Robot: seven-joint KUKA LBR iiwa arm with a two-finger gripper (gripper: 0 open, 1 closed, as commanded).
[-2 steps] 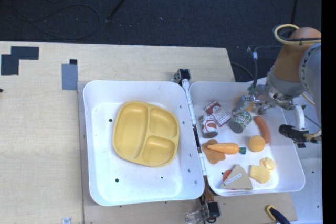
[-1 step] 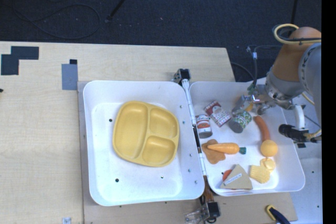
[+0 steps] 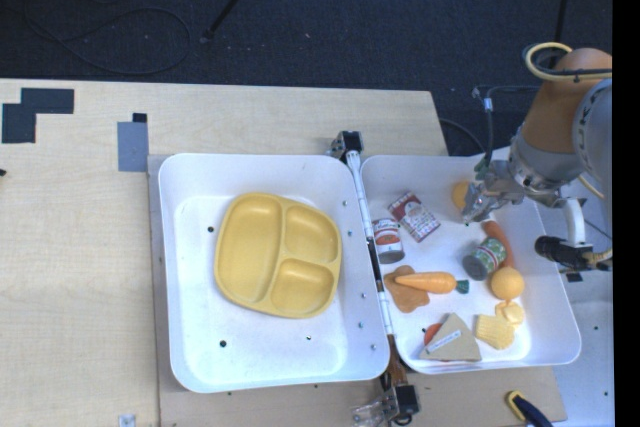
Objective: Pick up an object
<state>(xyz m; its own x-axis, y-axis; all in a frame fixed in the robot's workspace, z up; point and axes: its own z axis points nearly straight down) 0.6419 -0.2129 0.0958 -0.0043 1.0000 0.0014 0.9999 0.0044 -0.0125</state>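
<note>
camera view: i see the gripper low over the right bin, toward its two o'clock corner. i cannot tell how the hand is set, and nothing shows pinched in it. a small can lies just at its six o'clock, a carrot further at seven, a lemon beside the can. i'd pick the can, centre over it, and descend straight. the yellow tray sits in the left bin.

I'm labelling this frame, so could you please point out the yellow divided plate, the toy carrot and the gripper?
yellow divided plate [image 3: 277, 253]: camera view, on the ridge between its compartments.
toy carrot [image 3: 428, 283]: camera view, middle of its orange body.
gripper [image 3: 478, 206]: camera view, between its fingertips.
</note>
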